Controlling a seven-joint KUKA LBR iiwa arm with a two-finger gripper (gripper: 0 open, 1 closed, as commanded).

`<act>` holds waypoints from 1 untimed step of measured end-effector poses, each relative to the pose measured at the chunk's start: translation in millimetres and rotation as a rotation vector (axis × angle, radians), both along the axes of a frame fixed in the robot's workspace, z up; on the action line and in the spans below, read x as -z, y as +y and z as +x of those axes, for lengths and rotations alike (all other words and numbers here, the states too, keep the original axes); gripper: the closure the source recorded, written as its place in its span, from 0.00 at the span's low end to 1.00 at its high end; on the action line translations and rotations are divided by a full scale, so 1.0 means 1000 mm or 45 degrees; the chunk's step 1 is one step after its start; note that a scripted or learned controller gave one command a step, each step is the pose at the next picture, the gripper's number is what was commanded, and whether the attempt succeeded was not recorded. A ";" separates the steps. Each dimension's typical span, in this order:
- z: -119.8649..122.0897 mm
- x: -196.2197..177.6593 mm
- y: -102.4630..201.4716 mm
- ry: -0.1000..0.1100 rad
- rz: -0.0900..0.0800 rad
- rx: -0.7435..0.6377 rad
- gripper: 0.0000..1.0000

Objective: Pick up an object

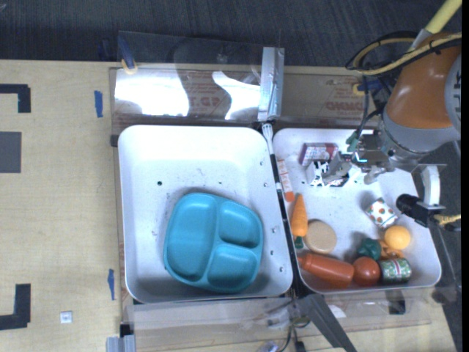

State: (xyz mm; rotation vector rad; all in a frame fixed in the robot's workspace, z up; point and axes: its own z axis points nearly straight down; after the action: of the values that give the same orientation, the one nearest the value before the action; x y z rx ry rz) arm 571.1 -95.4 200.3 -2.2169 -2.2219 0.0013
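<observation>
The left shallow white plastic bin [139,196] carries a blue divided plastic plate [212,240] lying flat toward its near edge, with three compartments facing up. The right shallow white plastic bin [432,270] touches the left one along its inner wall and carries all the small toys. The grey arm with the orange band [421,97] reaches in over that bin's far right corner, and its two-finger gripper [350,163] hangs low over the far edge; whether the fingers are parted or closed cannot be told.

Along the near edge lies a long red plastic sausage [324,268], with a red tomato [366,270] touching its right end. A tan round bun [321,235] sits just above the sausage, beside an orange plastic carrot [299,216] that leans along the left wall. A yellow-orange ball-shaped fruit [396,237] rests near the right wall, above a small red-and-green can [395,270] in the near right corner. A small white patterned cup [381,212] lies tilted near the right wall. A pink-and-white carton [317,153] lies by the far edge, just left of the gripper.
</observation>
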 end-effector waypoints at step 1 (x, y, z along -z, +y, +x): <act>0.068 0.037 -0.086 -0.003 -0.005 -0.144 0.00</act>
State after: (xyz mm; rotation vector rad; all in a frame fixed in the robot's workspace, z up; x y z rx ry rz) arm 639.5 -181.3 163.0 -2.0905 -2.3465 0.0033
